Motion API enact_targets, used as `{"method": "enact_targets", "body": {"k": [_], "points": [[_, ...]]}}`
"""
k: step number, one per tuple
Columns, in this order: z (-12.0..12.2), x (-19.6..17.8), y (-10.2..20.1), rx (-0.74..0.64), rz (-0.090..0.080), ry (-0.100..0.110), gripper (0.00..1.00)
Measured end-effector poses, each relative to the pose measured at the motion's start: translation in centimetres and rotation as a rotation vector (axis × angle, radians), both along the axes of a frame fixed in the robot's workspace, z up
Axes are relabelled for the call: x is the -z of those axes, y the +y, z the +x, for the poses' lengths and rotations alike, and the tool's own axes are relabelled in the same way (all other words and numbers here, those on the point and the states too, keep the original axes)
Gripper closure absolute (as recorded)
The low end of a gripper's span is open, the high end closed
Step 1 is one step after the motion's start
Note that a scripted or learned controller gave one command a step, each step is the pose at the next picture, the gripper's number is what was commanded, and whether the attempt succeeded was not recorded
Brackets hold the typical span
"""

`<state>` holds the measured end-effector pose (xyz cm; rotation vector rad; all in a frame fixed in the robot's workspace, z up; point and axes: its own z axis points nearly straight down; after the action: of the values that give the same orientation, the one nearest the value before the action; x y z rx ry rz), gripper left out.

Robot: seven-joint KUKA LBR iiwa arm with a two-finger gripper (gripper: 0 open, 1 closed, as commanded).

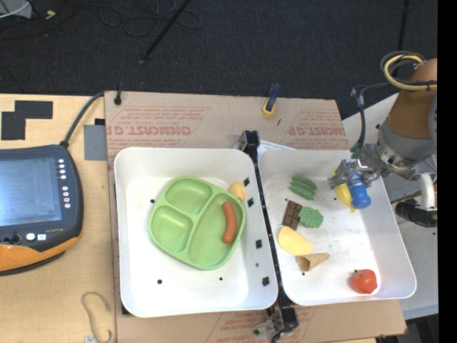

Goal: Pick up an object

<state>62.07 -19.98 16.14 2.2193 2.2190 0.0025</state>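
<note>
**Tech A:** While the arm reaches over the right bin (400,263), report the gripper (351,184) status.

**Tech B:** Gripper is at the bin's far right side. A blue-and-yellow toy (355,194) sits at its tip, apparently between the fingers. Grasp looks closed on it, though seating cannot be confirmed from this angle.

**Tech A:** Handling properties of that toy?

**Tech B:** Judged light, rigid plastic with a smooth finish. Slip risk is moderate. Best hold is across its narrow middle, not at the rounded end.

**Tech A:** Alternatives if the hold fails?

**Tech B:** Left of the gripper: a green ridged piece (303,187). Below-left: a green studded block (310,217) touching a brown bar (290,214), then a yellow lemon (293,241) and a cone (313,261). Well below the gripper: a red tomato (363,281), standing apart from everything.

**Tech A:** Preferred fallback?

**Tech B:** The tomato. Isolated, so no neighbours get disturbed. Round and likely slick, so close across its widest part. Avoid the block and bar pair; they touch, and fingers may catch both.

**Tech A:** Left bin (136,263)?

**Tech B:** Far left of the gripper: green tray (178,224) carrying a sausage (229,222).
</note>
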Motion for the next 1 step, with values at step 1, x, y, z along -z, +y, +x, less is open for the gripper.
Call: {"method": "enact_targets", "body": {"k": [1], "points": [[-0.8,-5.95,-0.28,0.003,0.0,-0.001,1.0]]}}
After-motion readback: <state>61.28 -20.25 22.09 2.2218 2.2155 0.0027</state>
